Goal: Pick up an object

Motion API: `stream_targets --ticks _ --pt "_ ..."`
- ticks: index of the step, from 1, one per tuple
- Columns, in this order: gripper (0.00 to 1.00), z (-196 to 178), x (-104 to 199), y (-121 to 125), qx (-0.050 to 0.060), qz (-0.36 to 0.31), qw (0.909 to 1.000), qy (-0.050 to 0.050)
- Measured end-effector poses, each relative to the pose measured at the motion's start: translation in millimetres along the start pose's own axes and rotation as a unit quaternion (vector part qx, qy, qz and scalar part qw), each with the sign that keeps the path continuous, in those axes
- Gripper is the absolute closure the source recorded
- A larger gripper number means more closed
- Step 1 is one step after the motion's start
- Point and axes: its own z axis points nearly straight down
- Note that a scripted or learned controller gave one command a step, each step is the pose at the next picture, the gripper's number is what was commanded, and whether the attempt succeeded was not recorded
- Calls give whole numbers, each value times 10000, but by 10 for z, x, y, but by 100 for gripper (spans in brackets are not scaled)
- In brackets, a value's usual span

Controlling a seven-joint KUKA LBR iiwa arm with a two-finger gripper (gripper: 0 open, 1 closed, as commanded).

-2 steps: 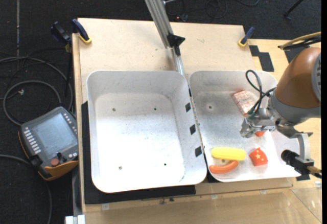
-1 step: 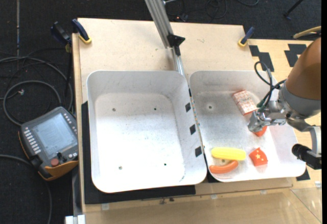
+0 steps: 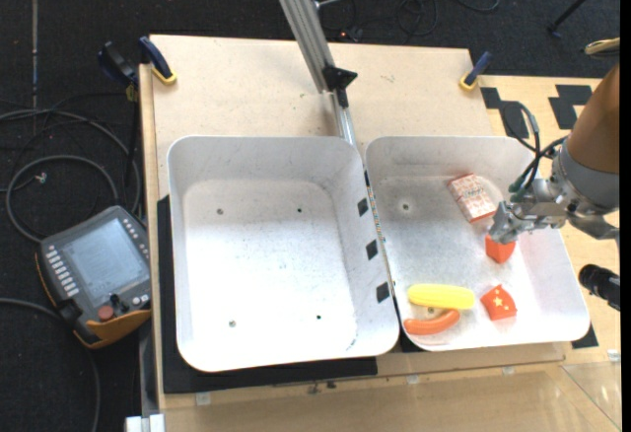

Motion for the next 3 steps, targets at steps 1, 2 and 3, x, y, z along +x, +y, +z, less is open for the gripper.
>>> stream_targets --ticks 1,2,3 --pt "100 -18 498 201 14 -30 10000 15" --pt "100 -146 1049 288 13 -28 10000 18" --pt "100 -84 1628 276 33 -31 10000 19"
